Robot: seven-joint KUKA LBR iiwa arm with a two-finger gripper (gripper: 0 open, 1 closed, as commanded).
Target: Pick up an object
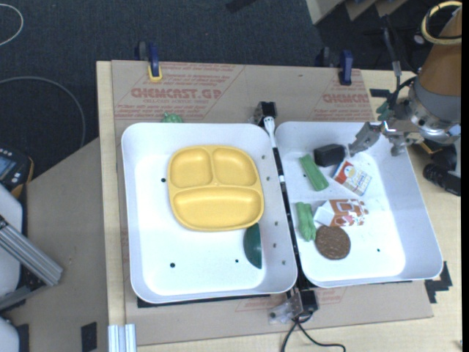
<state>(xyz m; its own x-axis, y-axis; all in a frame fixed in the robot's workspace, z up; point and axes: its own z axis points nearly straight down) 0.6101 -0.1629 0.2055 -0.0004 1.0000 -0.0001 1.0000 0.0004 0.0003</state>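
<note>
Objects for picking: a yellow divided plastic tray (215, 188) and dark green piece (253, 246) sit in the left white bin (143, 218); green sticks (314, 172), a black block (329, 154), packets (355, 177) and a brown disc (333, 242) fill the right bin (410, 218). The gripper (379, 139), fingers spread and holding nothing, hangs at that bin's far right.
</note>
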